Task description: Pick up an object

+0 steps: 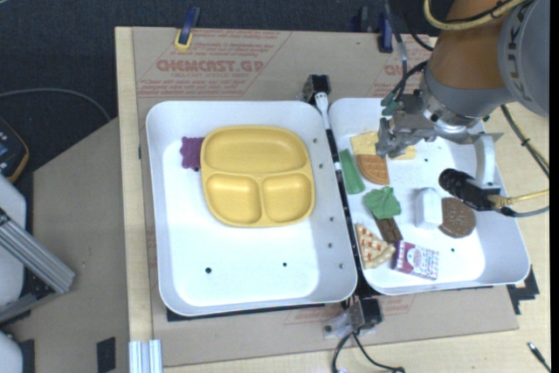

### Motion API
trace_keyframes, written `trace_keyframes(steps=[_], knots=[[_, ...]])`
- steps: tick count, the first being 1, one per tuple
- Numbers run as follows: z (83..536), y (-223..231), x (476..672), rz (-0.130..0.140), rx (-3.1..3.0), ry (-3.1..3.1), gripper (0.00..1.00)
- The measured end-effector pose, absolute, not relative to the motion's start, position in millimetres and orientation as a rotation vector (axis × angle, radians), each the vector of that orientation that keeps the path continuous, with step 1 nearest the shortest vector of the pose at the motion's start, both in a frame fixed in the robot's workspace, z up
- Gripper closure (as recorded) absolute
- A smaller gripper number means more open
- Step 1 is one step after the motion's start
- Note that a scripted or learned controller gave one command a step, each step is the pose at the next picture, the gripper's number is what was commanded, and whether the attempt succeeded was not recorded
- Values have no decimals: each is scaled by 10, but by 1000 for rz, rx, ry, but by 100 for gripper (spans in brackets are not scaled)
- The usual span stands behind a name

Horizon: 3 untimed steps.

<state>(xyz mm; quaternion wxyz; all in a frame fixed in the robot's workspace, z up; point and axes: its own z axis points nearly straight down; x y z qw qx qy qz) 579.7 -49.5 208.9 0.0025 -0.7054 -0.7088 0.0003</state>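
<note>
A: From above, where is the claw [395, 138]?

B: Low over the far end of the right bin [498, 253], on top of a pale yellow piece [403, 151] beside the waffle-like round [374, 168]. That spot suggests the yellow piece is its target.

A: Does it hold anything?

B: I cannot tell; the wrist hides how it is set, so a hold is perhaps only being attempted.

A: And the other things?

B: A green leaf [382, 203], a pizza slice [375, 246], a brown cookie [457, 217] and a small packet [417, 259] lie loose nearby. The left bin [253, 279] carries a yellow divided tray [258, 175] with a purple item [190, 153] touching its edge.
</note>
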Motion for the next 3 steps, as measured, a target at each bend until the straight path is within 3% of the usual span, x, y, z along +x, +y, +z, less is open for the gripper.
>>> trace_keyframes(steps=[2,3], knots=[[2228,604,5425,1,-2211,-2224,100],[2158,515,5410,3,-2221,-2219,100]])
